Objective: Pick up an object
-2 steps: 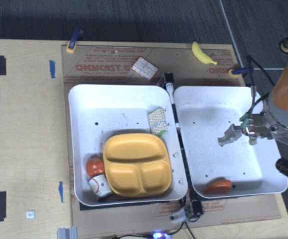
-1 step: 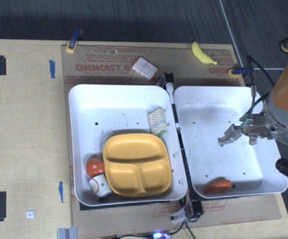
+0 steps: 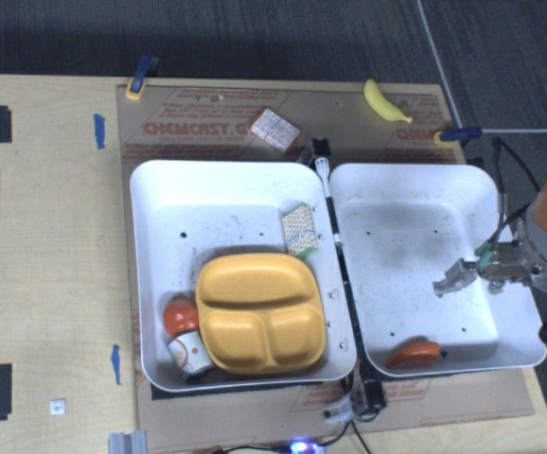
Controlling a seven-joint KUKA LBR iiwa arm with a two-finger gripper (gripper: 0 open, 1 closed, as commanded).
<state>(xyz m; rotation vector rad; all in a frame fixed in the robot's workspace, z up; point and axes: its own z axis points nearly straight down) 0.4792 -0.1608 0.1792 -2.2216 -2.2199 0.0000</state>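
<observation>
gripper [image 3: 449,282] hangs low over the right bin [image 3: 415,192], reaching in from that bin's right side with its fingers pointing left; whether they are spread or closed cannot be told from this slanted view, and nothing shows between them. by my judgement the step in hand is the approach, with no grasp made yet.

largest near it is the right bin itself. next, the likeliest target, an orange-red object [image 3: 414,353], lies near the gripper, below and slightly left of it in the view, against the bin's front wall. its long axis runs left to right along that wall; which end leads is too small to tell. the next move likely calls for shifting toward that wall, turning the fingers across the short axis, then descending.
</observation>
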